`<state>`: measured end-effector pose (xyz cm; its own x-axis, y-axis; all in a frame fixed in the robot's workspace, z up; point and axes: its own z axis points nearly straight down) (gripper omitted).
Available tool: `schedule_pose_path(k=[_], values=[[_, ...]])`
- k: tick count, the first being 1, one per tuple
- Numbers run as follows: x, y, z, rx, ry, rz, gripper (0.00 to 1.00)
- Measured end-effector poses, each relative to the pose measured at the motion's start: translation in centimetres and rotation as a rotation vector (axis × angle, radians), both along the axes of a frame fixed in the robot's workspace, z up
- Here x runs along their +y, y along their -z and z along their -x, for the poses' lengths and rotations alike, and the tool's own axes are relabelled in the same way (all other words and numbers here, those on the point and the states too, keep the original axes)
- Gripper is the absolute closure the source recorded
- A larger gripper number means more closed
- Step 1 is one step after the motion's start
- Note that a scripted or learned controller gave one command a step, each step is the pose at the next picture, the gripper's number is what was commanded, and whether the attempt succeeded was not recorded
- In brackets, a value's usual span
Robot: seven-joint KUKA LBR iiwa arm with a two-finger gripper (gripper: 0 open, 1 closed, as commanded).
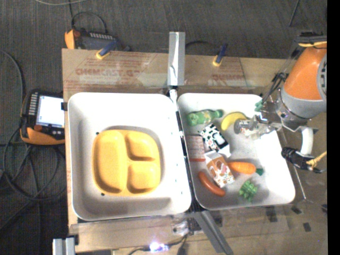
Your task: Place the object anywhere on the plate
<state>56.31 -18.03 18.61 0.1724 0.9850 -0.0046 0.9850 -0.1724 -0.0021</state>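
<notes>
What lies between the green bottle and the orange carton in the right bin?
In the camera view, a black-and-white cow-patterned carton lies between the green bottle and the orange carton.

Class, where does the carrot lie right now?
The carrot lies in the right bin, between the small carton and the green broccoli piece.

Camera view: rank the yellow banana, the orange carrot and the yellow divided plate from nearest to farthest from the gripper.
1. Yellow banana, right bin, just left of the gripper.
2. Orange carrot, right bin, lower down.
3. Yellow divided plate, left bin, far left.
</notes>
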Motion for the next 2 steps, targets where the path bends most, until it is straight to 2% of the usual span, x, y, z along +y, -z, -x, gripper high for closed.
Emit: schedule_pose_path(k=[1,2], values=[[4.5,-2.3,-4.1,-0.001,0.006,-0.003,1.0],[7.6,-0.4,-1.6,0.001,-0.28,-0.004,1.0]])
